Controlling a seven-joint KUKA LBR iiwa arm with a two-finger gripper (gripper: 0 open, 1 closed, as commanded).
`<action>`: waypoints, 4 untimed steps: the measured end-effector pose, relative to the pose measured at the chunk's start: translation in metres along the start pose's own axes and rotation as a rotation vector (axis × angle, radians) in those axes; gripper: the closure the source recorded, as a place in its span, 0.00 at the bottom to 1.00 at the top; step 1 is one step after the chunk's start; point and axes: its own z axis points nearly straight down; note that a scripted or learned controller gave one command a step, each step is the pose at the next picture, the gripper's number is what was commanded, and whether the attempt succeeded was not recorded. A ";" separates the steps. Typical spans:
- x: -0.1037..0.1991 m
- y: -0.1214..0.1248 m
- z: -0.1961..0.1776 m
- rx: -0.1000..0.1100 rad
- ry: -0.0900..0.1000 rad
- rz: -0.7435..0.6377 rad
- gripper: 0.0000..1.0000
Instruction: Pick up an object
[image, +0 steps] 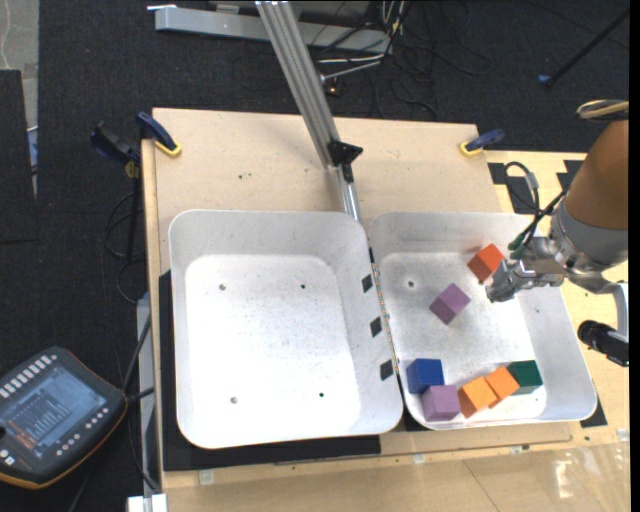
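The right bin (560, 335) holds several small cubes. An orange cube (486, 262) lies near its back, with a purple cube (450, 302) just in front and to the left of it. Along the front wall sit a blue cube (425, 374), a second purple cube (441, 401), two orange cubes (478, 393) (502, 382) and a green cube (525, 376). My gripper (503, 284) hangs low over the right bin, right beside the back orange cube on its front-right side. Nothing is visibly held in it.
The left bin (190, 300) stands beside the right one, their walls meeting at the middle. A slanted metal pole (305, 85) rises from the back of the bench. Clamps (160, 135) (480, 141) sit at the back corners. A teach pendant (50, 410) lies at the lower left.
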 end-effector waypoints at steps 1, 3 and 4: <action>0.051 -0.003 0.005 0.001 0.000 0.000 1.00; 0.164 -0.022 -0.025 -0.002 0.001 -0.003 1.00; 0.227 -0.030 -0.021 0.001 0.001 -0.002 1.00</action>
